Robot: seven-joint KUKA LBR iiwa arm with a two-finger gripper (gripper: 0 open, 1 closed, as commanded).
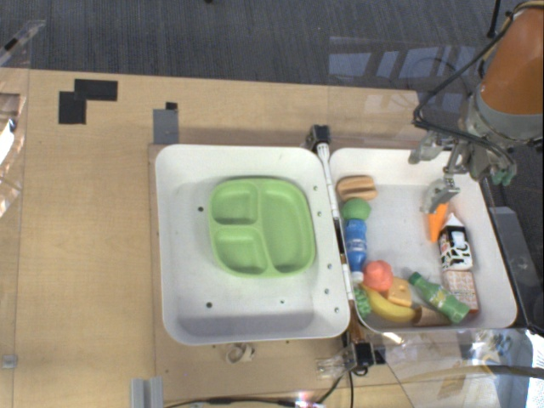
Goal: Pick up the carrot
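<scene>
Bananas (388, 306) and a green bottle (440, 297) crowd the right bin's (399, 228) near end. Farther back, the fingers (440, 195) pinch the carrot's (436, 224) top — a shallow hold, so it could slip free during lifting.

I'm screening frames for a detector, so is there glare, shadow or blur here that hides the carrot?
Camera view: lighting is even and soft; the carrot is small but reads clearly orange just below the gripper; reflections streak the clear panel above the right bin; the left bin looks bright but not blown out.
</scene>
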